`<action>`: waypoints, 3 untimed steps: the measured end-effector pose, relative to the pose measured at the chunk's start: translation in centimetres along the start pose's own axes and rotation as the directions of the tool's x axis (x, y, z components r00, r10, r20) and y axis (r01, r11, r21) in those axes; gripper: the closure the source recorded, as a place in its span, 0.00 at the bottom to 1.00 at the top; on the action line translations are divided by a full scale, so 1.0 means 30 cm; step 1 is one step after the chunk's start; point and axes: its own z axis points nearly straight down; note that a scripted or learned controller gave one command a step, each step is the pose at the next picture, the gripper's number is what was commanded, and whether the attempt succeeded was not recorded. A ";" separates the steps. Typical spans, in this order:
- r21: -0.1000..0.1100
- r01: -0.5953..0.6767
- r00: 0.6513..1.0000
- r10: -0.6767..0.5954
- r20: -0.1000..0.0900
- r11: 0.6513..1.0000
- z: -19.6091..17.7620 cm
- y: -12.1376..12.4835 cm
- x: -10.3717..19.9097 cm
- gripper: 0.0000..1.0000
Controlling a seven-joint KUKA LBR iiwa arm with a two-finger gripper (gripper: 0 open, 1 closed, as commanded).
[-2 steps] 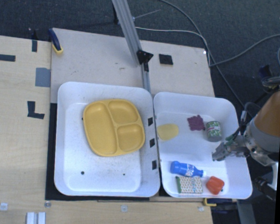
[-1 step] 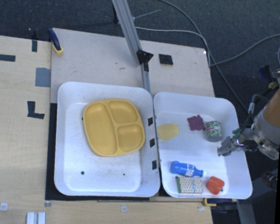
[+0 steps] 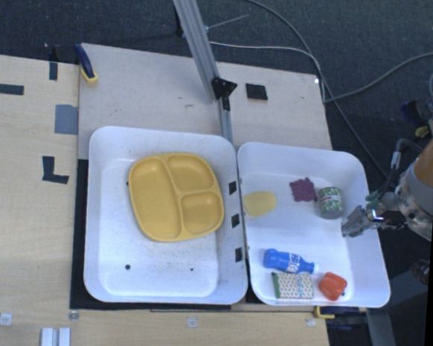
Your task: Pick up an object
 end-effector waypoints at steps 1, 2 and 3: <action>0.003 0.005 1.000 -0.005 -0.002 1.000 0.034 0.068 0.189 1.00; 0.003 0.004 1.000 -0.004 -0.002 1.000 0.026 0.119 0.328 1.00; 0.003 0.005 1.000 -0.005 -0.001 1.000 0.059 0.201 0.496 1.00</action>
